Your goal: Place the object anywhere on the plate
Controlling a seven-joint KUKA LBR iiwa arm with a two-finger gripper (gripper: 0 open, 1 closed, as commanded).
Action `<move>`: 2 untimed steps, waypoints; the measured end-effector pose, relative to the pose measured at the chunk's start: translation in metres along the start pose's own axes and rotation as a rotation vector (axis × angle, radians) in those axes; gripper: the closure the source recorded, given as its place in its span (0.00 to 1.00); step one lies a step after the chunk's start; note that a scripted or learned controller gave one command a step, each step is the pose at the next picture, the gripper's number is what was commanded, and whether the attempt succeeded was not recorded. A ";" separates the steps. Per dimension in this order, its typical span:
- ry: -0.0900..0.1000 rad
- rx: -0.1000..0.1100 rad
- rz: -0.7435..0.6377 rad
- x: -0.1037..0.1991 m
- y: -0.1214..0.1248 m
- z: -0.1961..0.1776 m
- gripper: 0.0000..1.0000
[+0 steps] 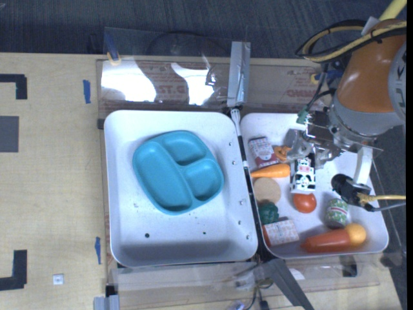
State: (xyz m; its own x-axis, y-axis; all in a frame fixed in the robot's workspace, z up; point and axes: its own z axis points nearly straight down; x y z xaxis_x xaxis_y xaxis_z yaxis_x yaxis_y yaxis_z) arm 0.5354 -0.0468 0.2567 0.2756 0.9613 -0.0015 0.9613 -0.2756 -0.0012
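I see gripper [308,148] low in right white bin [377,237] above black-and-white carton [302,175] | grip state: cannot tell | blue three-compartment plastic plate [177,170] mid left white bin [129,237].

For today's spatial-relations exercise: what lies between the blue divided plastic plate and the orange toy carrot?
In the camera view, bare white floor of the left bin, then the two bins' adjoining rims, separate the blue divided plate from the orange carrot.

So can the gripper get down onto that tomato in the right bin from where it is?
Probably yes. The tomato lies uncovered just below the gripper, though the cow-patterned carton sits tight against it and could crowd the approach.
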 end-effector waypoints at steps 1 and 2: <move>-0.001 0.009 0.024 0.083 -0.004 0.029 1.00; -0.002 0.010 -0.080 0.138 -0.026 0.077 1.00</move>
State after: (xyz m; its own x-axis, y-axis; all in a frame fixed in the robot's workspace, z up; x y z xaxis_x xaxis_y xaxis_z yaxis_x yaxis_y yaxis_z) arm 0.5480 0.0927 0.1792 0.1981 0.9802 -0.0032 0.9801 -0.1982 -0.0110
